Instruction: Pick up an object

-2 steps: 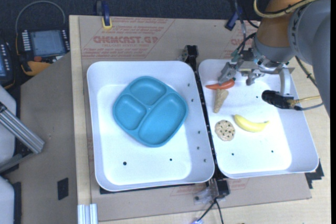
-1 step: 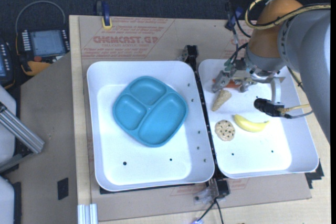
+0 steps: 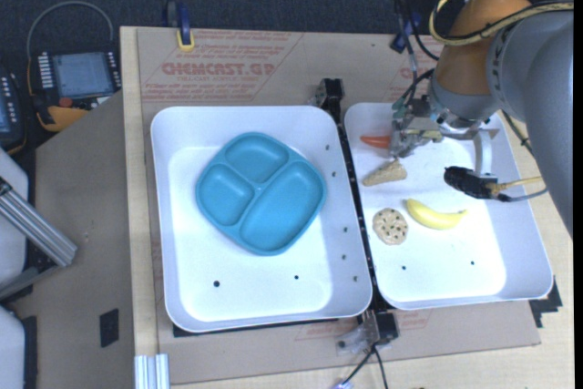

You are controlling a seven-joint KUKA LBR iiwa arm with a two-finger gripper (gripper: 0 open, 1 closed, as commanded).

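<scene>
In the right bin [image 3: 510, 282] lie a tan wedge like a slice of bread [image 3: 385, 174], a round cookie [image 3: 391, 226], a yellow banana [image 3: 434, 214] and a small red-orange piece [image 3: 374, 141] at the far left corner. My gripper [image 3: 406, 139] hangs low over the far left part of that bin, right beside the red-orange piece and just above the tan wedge. The fingertips are too small and cluttered to read.
The left bin [image 3: 182, 287] holds a blue divided plate [image 3: 261, 191]. A black clamp [image 3: 330, 92] sits at the far edge between the bins. The grey arm [image 3: 537, 59] crosses above the right bin's far right side.
</scene>
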